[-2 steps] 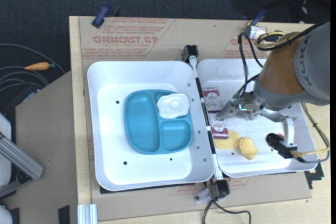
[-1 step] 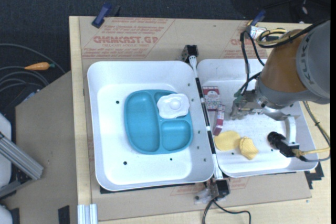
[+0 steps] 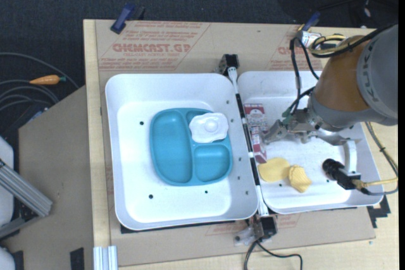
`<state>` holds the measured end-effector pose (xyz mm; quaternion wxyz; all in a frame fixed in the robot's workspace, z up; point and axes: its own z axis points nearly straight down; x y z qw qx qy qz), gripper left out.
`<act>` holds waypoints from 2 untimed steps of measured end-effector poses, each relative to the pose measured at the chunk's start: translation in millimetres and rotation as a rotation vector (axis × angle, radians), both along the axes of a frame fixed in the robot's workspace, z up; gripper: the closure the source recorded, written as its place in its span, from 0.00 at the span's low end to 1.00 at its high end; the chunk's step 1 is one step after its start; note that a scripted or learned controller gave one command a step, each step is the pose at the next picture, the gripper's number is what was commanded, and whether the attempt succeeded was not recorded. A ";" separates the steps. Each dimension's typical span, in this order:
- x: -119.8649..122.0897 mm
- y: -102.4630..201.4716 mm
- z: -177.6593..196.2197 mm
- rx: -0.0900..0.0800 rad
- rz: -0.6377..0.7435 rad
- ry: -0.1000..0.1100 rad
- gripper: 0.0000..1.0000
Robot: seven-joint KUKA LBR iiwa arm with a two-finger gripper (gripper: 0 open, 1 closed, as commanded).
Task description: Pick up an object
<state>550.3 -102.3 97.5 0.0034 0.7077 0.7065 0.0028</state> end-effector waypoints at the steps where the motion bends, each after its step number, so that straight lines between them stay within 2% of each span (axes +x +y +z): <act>1: 64.1 10.9 -12.9 0.001 0.002 0.008 0.00; 2: 64.3 10.9 -2.8 0.000 0.004 0.007 1.00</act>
